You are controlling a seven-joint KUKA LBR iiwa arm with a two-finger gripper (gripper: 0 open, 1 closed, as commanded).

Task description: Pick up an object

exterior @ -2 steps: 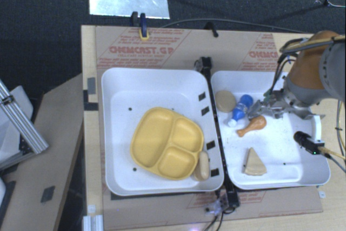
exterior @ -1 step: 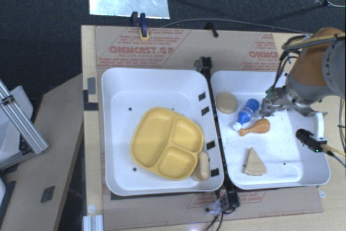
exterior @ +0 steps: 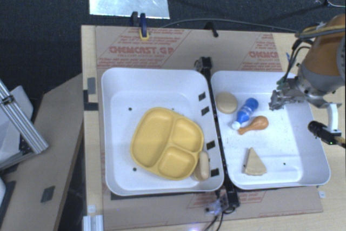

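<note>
Camera view looks down on two white bins side by side on a brown sheet (exterior: 141,47) printed with red letters. The arm (exterior: 324,62) comes in from 3 o'clock, its orange band above the wrist, and its gripper (exterior: 277,99) hangs over the right bin (exterior: 320,166) at about 2 o'clock of that bin's floor. Whether the claw is wide or narrow I cannot tell — it is small and dark against the white, and nothing can be seen held in it.

Four loose things lie in the right bin. A round tan disc (exterior: 227,101) sits at 10 o'clock, near the wall shared with the other bin. Just beside it, toward 3 o'clock, lies a blue bottle (exterior: 247,111) with a white cap, tilted so the cap points to 7 o'clock. An orange drumstick-shaped toy (exterior: 255,125) lies just below the bottle, seemingly touching it near the cap. A pale wedge (exterior: 253,162) rests at 6 o'clock, well apart from the rest. The gripper is near the bottle, at its 3 o'clock side, but apart from it.

The left bin (exterior: 108,116) holds a yellow divided plate (exterior: 167,143) at its middle — three compartments showing. A tan oblong piece (exterior: 203,165) lies against the plate's edge at 4 o'clock.
</note>
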